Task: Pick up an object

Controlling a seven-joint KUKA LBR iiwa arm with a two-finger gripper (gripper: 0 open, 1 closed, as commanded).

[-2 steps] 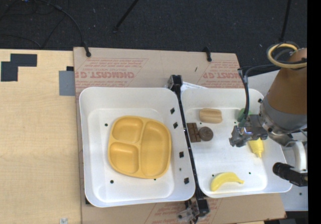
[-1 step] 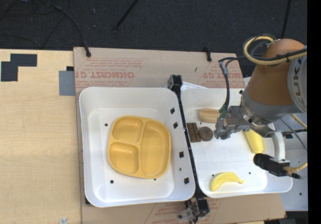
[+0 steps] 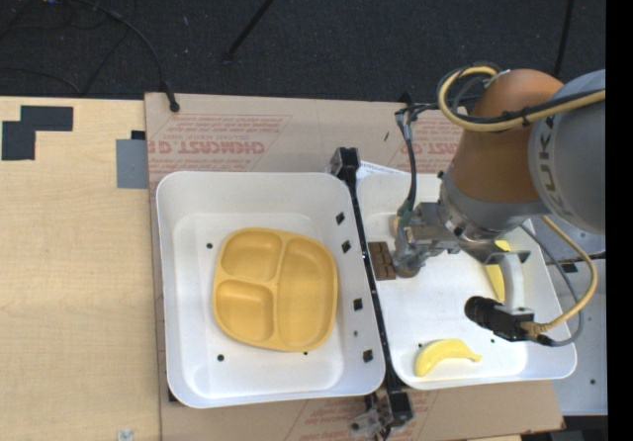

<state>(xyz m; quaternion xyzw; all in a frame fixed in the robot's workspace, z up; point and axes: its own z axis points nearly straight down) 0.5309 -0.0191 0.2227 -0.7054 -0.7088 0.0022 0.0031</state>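
**Gripper low in the right bin, next to a small brown object**

At the far left of my feed I see the pale wooden bench (image 3: 69, 261), with a black stepped patch (image 3: 38, 129) and a grey patch (image 3: 129, 160) on it near the upper left. A cardboard sheet (image 3: 247, 132) with red print lies under the 2 bins.

The left bin (image 3: 188, 194) fills the centre-left of the frame. In it a yellow divided plate (image 3: 275, 289) lies flat, with 3 compartments facing up, clear of all the bin walls.

A black strip (image 3: 358, 251) runs down the seam between the bins, just right of centre.

The right bin (image 3: 440, 303) holds the rest. A small brown object (image 3: 380, 260) sits against its left wall, touching or nearly touching the seam; it is too small for me to name. The gripper (image 3: 406, 259) is low over the bin floor, just beside that brown object on its right. From this angle I cannot tell whether the gripper is apart or together, and I see nothing clamped in it.

A banana (image 3: 445, 356) lies near the bin's lower edge, well apart from the gripper. A second yellow piece (image 3: 494, 278) lies further right, partly hidden by the robot. The arm (image 3: 514, 147), orange above the wrist, enters from the upper right.
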